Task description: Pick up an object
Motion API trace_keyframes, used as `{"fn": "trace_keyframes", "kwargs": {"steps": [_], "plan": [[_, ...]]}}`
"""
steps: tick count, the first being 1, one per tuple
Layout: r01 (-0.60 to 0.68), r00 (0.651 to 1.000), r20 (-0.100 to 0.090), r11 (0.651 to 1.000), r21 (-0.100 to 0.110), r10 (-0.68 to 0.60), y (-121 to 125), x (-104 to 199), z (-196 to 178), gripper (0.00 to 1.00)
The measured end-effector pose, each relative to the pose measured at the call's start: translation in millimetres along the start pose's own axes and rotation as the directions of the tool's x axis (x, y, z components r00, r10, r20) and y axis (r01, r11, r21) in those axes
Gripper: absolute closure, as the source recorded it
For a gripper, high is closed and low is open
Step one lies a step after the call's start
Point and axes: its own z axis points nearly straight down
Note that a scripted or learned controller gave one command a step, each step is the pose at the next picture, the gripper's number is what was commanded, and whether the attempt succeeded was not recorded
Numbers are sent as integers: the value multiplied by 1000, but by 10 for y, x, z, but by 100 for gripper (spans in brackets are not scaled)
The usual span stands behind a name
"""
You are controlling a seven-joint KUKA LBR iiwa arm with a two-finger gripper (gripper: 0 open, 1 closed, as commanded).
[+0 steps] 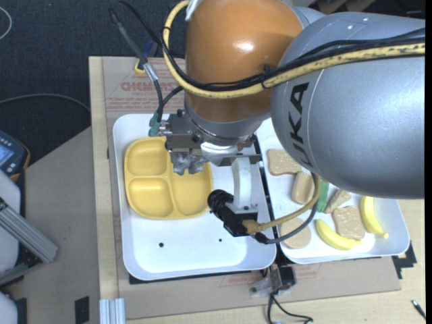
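Note:
A yellow divided plate [162, 187] lies in the left white bin [145, 258]. My gripper [187, 162] hangs from the orange wrist band [236, 46], low over the plate's upper right compartment. The arm's grey body hides much of what lies beneath it. Nothing shows in the gripper's hold. The right bin [399, 238] holds a toast slice [280, 162], a tan roll [302, 188], another bread slice [349, 221] and two yellow bananas [335, 237] [373, 216].
A green item [323, 196] lies partly hidden among the food in the right bin. A black connector and cable [227, 213] hang from the wrist near the wall between the bins. Cardboard [128, 86] lies under the bins' far side.

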Motion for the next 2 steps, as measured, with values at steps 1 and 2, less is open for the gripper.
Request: {"fn": "trace_keyframes", "kwargs": {"steps": [1, 2], "plan": [[-10, 1000, 1, 1000, -9, 10, 23, -65, -144, 100], [-13, 1000, -5, 1000, -23, 13, -73, -380, -1262, 100]]}}
